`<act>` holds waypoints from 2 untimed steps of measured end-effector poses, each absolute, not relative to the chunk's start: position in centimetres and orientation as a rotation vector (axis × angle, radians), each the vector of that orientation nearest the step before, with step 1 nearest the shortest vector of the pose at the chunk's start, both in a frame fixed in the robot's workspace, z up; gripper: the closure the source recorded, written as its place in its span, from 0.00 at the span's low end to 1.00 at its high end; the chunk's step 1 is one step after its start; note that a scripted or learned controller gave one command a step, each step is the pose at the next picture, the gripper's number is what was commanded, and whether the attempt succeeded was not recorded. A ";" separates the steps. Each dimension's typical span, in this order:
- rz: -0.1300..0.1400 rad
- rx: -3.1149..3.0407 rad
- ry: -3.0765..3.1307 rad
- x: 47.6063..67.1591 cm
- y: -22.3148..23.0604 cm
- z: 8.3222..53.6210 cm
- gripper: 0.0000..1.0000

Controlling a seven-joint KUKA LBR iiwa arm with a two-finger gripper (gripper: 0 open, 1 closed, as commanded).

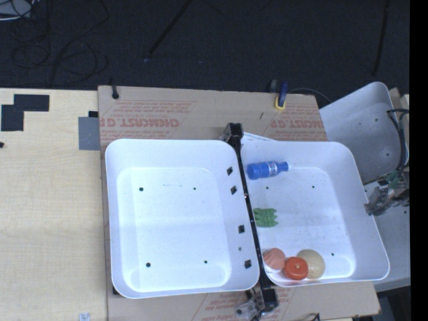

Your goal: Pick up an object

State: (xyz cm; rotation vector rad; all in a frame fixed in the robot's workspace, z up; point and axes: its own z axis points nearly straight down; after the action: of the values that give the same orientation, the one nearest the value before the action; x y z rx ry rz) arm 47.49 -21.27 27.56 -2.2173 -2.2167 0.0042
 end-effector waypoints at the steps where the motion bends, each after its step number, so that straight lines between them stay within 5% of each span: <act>1: 0.003 -2.220 -2.218 47.6 -21.4 28.7 1.00; 2: 0.004 -2.220 -2.215 47.5 -21.5 29.7 1.00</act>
State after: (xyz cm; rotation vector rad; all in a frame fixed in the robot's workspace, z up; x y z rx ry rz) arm 47.54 -21.48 29.67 -2.2205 -2.2152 0.0043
